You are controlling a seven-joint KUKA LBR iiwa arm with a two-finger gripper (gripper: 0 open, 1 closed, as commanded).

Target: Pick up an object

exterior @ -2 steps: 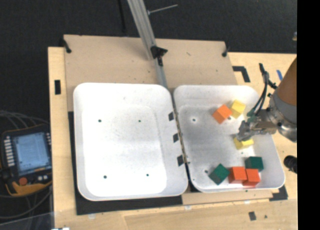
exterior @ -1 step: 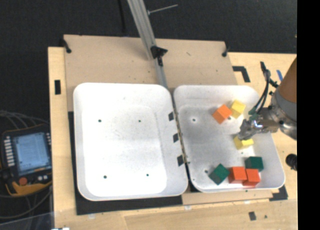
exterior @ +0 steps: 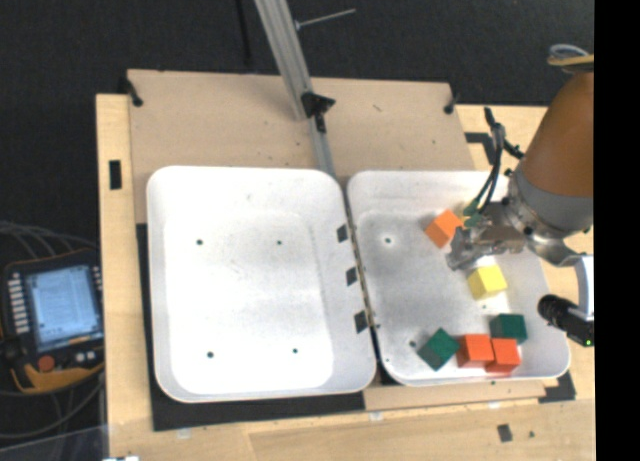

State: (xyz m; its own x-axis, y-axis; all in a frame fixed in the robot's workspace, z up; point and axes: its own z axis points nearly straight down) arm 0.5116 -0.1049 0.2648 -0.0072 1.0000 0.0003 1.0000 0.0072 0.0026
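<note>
Taking the yellow block (exterior: 487, 281) as my mark: nearest the camera, below it along the right bin's (exterior: 400, 199) front wall, sit a dark green block (exterior: 437, 348), two orange blocks (exterior: 490, 350) touching each other, and another green block (exterior: 509, 326) just behind them. My claw (exterior: 462, 249) hangs just above and left of the yellow block; my own wrist blurs it, so whether it grips anything I cannot tell. An orange block (exterior: 442, 227) lies beside it, partly hidden.
</note>
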